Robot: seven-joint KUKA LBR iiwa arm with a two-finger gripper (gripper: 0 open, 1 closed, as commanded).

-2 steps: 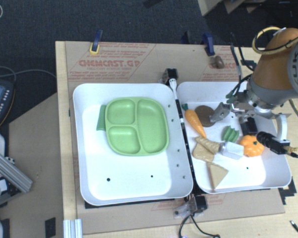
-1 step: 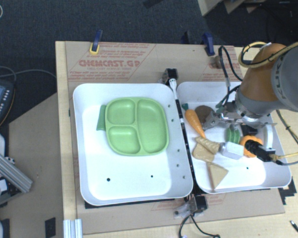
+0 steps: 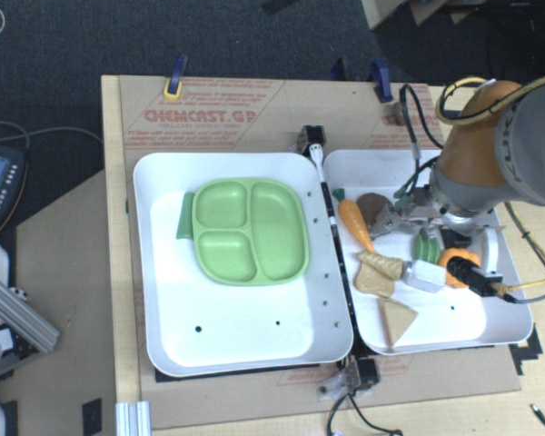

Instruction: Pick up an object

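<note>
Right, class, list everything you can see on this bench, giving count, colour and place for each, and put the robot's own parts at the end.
Left bin: one, white, left half of the bench.
Right bin: one, white, right half.
Divided plate: one, light green, in the left bin.
Carrot: one, orange, near the right bin's left wall.
Bread pieces: two, tan, right bin, front left.
Round brown item: one, beside the carrot; kind unclear.
Clamps: two, blue, at the bench's far edge.
Arm: one, grey with orange band, over the right bin.
Gripper: one, low among small items in the right bin.
</note>
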